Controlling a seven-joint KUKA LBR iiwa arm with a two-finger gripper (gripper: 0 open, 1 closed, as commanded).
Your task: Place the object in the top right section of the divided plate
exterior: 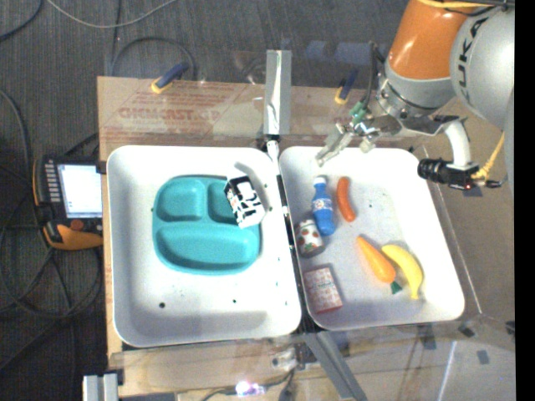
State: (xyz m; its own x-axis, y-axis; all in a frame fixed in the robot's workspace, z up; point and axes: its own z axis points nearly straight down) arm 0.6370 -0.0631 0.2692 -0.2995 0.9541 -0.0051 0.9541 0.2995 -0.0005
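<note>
The divided plate (205, 234), a teal dish with three compartments, was set in the left bin (134, 307), towards its rear half. A black-and-white box (244, 200) was lodged at the plate's top right section, tilted and propped across the plate's rim near the bin's right wall, so that it was judged to lie at least partly in the target compartment; whether it was fully seated could not be told. The gripper (334, 150) was seen at the rear edge of the right bin (443, 299), near that bin's rear left corner, its thin fingers (328, 152) spread apart and nothing gripped between them. It was positioned well apart from the box. In the right bin were laid a blue bottle (323, 206), an orange sausage-shaped toy (345, 199), a small round can (308, 238), a flat reddish packet (322, 287), a carrot (376, 259) and a banana (406, 269), the last two touching near the front right part. The step in hand was judged to be either the close of a placement or the approach to a fresh object. A further move would call for a descent over one chosen item and a firm closure before any carry across the shared wall.
</note>
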